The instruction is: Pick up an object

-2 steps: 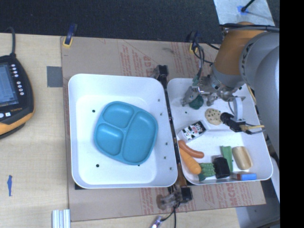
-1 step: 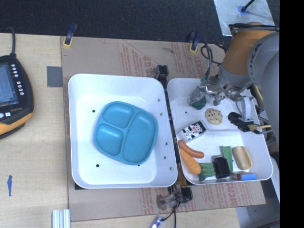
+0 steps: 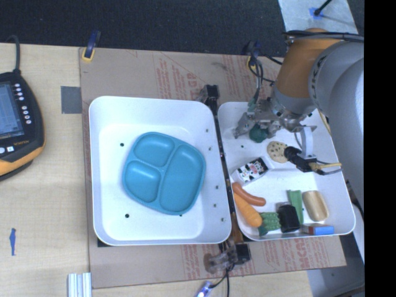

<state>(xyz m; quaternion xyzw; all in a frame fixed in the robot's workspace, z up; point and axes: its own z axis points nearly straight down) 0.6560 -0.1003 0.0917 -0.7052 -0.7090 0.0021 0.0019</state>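
Over the right bin's (image 3: 346, 224) far end, the gripper (image 3: 255, 127) hangs low above a teal object (image 3: 257, 135), whose shape is hard to make out; whether it grips anything cannot be told. Reaching from the right, the arm (image 3: 322, 73) bends downward, hiding that bin's far corner.

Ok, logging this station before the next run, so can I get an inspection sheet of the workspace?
Surface: wooden bench under a brown mat.
Job's things: right bin holds an orange carrot, a cow-print toy, a spotted cookie, a tan piece and green and black pieces.
Clutter: blue divided plate in the left bin.
Grippers: gripper low at the right bin's far end.
Cables: black cable at the wrist.
Surroundings: teach pendant at left.
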